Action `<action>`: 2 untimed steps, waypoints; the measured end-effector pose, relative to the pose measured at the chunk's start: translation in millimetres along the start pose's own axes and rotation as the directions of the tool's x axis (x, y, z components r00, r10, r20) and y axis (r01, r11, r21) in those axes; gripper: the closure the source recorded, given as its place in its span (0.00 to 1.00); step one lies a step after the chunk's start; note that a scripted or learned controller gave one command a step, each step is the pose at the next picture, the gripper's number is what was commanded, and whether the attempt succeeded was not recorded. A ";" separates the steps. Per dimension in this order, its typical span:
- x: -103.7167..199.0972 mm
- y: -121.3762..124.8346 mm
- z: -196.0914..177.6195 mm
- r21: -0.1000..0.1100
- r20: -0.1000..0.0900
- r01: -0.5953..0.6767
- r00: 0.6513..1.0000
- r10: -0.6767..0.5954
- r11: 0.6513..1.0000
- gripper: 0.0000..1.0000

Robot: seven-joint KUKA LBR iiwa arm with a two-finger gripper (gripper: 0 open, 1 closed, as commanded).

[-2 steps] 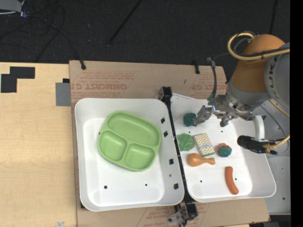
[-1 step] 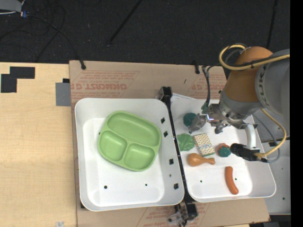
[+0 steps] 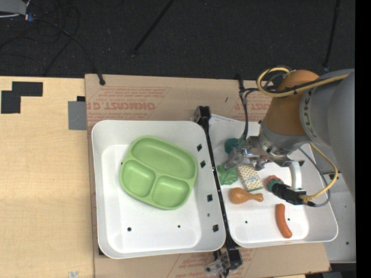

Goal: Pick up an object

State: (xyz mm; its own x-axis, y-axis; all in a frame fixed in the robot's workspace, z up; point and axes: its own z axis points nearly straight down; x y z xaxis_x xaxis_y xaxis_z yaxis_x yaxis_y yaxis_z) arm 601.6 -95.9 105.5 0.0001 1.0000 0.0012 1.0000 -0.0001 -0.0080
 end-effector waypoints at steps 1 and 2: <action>-0.5 1.7 16.1 -0.011 0.003 -0.003 1.000 0.003 1.000 0.00; 0.2 1.7 5.5 -0.009 0.000 -0.005 1.000 0.005 1.000 1.00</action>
State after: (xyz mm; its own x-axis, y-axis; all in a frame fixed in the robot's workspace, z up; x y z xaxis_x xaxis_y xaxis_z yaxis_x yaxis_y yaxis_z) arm 603.2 -95.6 100.0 0.0053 1.0000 0.0016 1.0000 -0.0053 0.0011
